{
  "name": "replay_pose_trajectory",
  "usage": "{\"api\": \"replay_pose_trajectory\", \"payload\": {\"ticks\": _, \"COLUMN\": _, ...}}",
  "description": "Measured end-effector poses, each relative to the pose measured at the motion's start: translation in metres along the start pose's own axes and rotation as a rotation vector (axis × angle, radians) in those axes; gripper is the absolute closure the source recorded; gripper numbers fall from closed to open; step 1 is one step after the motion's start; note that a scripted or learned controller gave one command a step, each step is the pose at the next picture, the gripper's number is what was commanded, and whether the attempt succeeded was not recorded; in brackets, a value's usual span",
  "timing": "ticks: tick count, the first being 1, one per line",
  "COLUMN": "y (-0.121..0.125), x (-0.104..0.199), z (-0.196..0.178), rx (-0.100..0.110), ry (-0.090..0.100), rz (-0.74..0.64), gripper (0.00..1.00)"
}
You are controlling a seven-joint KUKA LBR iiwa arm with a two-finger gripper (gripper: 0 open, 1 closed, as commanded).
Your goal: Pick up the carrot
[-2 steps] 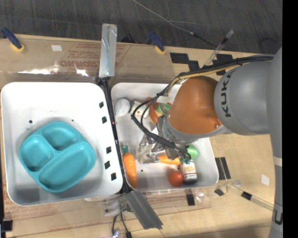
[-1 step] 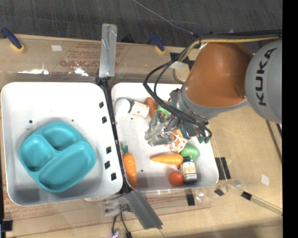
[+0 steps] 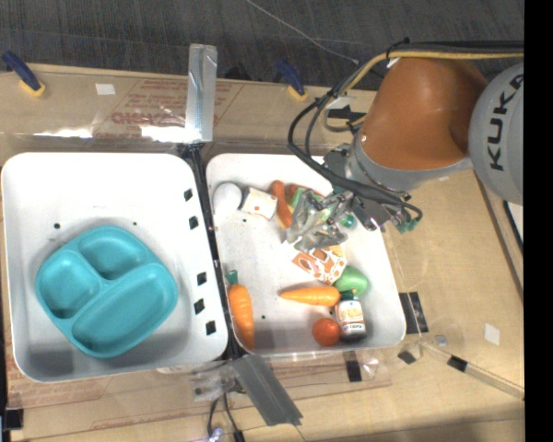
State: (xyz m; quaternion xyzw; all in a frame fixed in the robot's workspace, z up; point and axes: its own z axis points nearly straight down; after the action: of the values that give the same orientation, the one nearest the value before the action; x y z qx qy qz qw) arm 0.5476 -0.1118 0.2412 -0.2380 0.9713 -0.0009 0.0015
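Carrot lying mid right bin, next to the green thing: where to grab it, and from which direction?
Grip the carrot across its thick middle, coming straight down with the jaws closing across its width. It lies flat, long axis running left-right in the view, tapering to the left. Its right end sits close against the green piece and small bottle, so stay left of those.

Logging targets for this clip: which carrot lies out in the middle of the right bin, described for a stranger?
Start at the right bin, the one without the teal plate. Near its front half, a carrot lies sideways on the open floor, just below a green item. Unlike the other orange piece against the left wall, it points left.
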Motion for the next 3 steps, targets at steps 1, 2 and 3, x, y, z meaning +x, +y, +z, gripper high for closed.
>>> {"api": "replay_pose_trajectory", "payload": {"ticks": 1, "y": 0.034, "x": -0.046, "z": 0.001, "rx": -0.001, "ry": -0.002, "rz": -0.129, "gripper": 1.0}}
{"api": "replay_pose_trajectory", "payload": {"ticks": 2, "y": 0.06, "x": -0.097, "z": 0.013, "rx": -0.002, "ry": -0.002, "rz": -0.292, "gripper": 1.0}}
{"api": "replay_pose_trajectory", "payload": {"ticks": 3, "y": 0.032, "x": -0.14, "z": 0.02, "rx": -0.003, "ry": -0.002, "rz": -0.764, "gripper": 1.0}}
